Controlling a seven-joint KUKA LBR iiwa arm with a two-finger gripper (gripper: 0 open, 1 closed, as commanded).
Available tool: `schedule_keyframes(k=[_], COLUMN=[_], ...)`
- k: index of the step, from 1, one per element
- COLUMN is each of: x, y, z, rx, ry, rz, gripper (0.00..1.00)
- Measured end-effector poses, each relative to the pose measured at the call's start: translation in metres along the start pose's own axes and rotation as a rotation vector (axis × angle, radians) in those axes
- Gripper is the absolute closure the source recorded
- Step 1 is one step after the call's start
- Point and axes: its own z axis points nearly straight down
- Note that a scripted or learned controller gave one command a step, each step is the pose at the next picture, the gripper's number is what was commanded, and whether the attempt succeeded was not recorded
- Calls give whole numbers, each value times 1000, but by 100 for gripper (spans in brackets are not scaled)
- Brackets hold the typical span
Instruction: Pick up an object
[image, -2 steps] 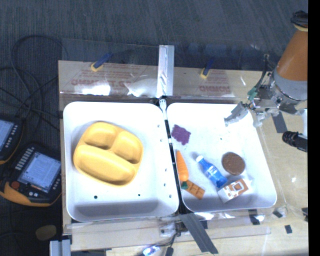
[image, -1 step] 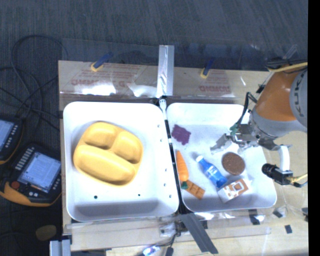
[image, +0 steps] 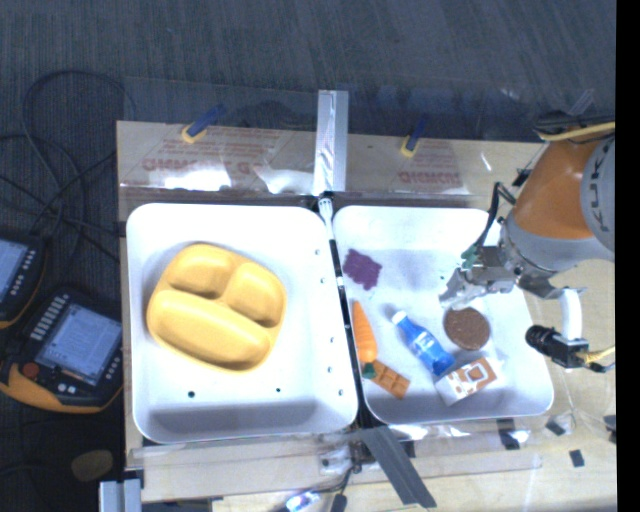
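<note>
**Pincer poised above the brown disc**

The pincer (image: 468, 283) hangs over the right bin (image: 400, 222), right of centre in the frame, just above a round brown disc (image: 467, 328). Whether its fingers are spread or closed cannot be told from this angle — the wrist housing hides them — and nothing shows between them.

The disc lies flat on the bin floor, a likely target. It looks thin, stiff and light; lying flat, it offers little height, so a grip across its edge would have to go low, and it may slip.

Beside it to the left lies a blue bottle (image: 421, 344), slanted; below, a small carton (image: 468, 380) touches the bottle's lower end. Further left a carrot (image: 364, 333) lies along the bin wall, and a purple piece (image: 363, 268) sits apart at upper left.

The left bin (image: 140, 250) holds a big yellow lump (image: 215, 305) — bulky and probably too wide to grasp.
</note>
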Motion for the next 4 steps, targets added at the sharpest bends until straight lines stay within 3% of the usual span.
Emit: schedule_keyframes(k=[1, 2, 3, 4], x=[0, 62, 43, 43], y=[0, -30, -34, -33], z=[0, 50, 73, 67], rx=[0, -6, -20, -18], ry=[0, -4, 2, 4], rz=[0, -105, 324, 323], gripper=[0, 0, 0, 100])
